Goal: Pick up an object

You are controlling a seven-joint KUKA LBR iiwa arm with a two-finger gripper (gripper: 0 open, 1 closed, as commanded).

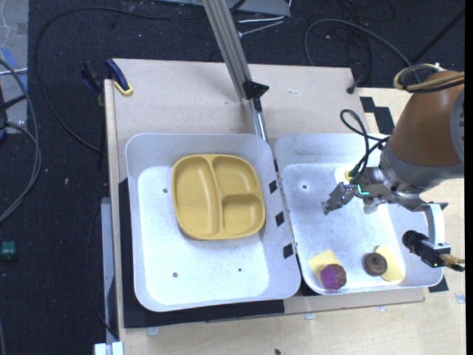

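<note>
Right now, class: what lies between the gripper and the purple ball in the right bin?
In the camera view, bare white bin floor lies between the gripper and the purple ball.

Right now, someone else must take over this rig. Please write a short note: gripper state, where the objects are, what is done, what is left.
Gripper: over the right bin, in its middle part, holding nothing that I can see.
Objects: purple ball on a yellow block at the bin's near edge; brown round piece on another yellow piece to its right. Yellow divided plate lies in the left bin.
Done: no object picked.
Left: pick one object, probably from the near edge.
</note>
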